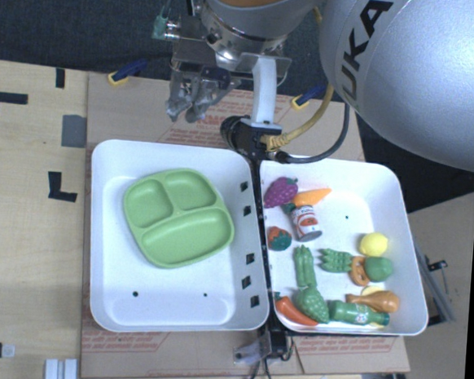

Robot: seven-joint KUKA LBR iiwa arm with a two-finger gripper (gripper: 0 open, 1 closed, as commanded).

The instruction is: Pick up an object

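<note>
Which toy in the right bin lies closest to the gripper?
The purple grapes, at the bin's top-left corner, lie nearest the gripper; the carrot and small can sit further away.

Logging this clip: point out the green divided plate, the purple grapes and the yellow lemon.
green divided plate (178, 218): camera view, on its central ridge.
purple grapes (280, 191): camera view, middle of the bunch.
yellow lemon (373, 244): camera view, centre of the fruit.

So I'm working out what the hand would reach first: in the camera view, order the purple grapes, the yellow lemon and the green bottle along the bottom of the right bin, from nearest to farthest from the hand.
The hand hangs above the bins' top edge.
1. Purple grapes, top left of the right bin.
2. Yellow lemon, toward its right side.
3. Green bottle, along its bottom edge.
</note>
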